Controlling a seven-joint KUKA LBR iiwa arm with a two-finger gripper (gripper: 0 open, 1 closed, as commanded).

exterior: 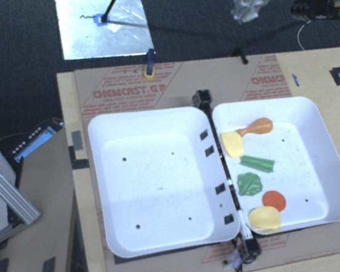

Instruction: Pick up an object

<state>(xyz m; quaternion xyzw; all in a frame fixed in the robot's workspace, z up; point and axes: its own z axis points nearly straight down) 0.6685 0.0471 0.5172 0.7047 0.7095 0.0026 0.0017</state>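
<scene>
Though blurred, the gripper (250,0) hangs above the right bin (317,120).

Two bins sit side by side on the surface (81,193). Six objects lie in the right bin (328,161), clustered toward its left wall, a drumstick-shaped piece (256,128) rearmost. The left bin (157,177) adjoins it. The claw (250,0) hangs well behind both.

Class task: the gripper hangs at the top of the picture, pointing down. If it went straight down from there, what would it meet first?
Probably the dark floor or the bench edge behind the right bin, not the toys; the gripper hangs beyond the bin, though depth is unclear.
</scene>
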